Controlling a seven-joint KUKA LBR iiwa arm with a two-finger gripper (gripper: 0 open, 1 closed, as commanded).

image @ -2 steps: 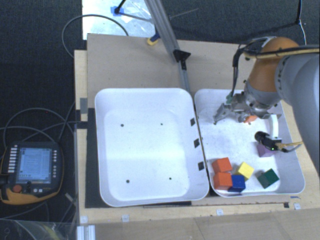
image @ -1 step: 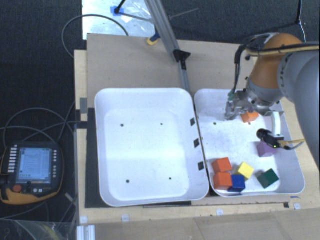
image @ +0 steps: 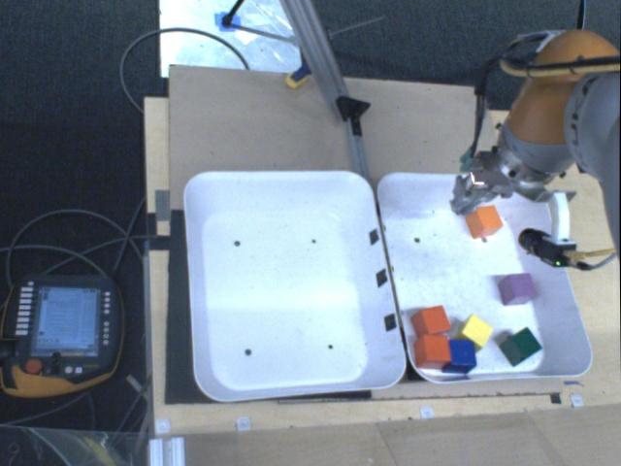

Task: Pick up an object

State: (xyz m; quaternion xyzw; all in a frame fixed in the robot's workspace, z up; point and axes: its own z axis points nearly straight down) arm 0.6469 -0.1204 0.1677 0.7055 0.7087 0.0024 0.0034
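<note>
Orange cube [image: 484,222] sitting in the right bin [image: 572,333], upper part, just beside and below-right of the claw [image: 469,196]. Near touching, maybe touching; hard to call. Cannot tell how far open the claw is, nor whether anything is held. Judged next: short shift toward the cube. Other blocks [image: 448,338] clustered well apart along the near wall.

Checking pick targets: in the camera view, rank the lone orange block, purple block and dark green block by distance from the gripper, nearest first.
From the gripper, at the right bin's far end:
1. Lone orange block, right beside the gripper, just below it in the image.
2. Purple block, mid-bin, near the right wall.
3. Dark green block, near end of the bin, right corner.
</note>
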